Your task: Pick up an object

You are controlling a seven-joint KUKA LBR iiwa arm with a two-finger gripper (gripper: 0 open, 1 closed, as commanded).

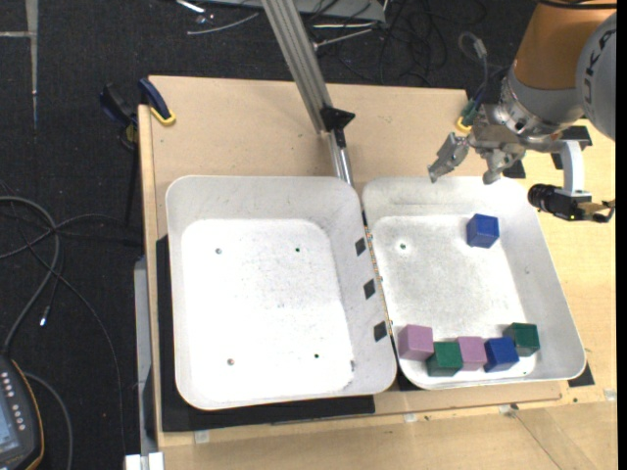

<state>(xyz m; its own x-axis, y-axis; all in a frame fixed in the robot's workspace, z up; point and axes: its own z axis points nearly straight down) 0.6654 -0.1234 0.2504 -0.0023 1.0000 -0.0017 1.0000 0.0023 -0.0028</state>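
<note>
A blue cube [482, 230] lies alone in the upper part of the right bin [549, 272]. Along that bin's front edge sits a row of cubes: a purple one [416, 341], a green one [446, 357], a pink-purple one [471, 352], a blue one [501, 352] and a dark green one [524, 338]. My gripper [468, 163] hangs above the bin's far rim, up and left of the lone blue cube. Its two fingers are spread apart with nothing between them.
The left bin [186, 292] lies beside the right one, joined by a strip with black clips [370, 288]. A slanted metal pole [304, 57] runs from the top down to the bins' junction. A blue-yellow clamp [157, 101] sits at the bench's far left corner.
</note>
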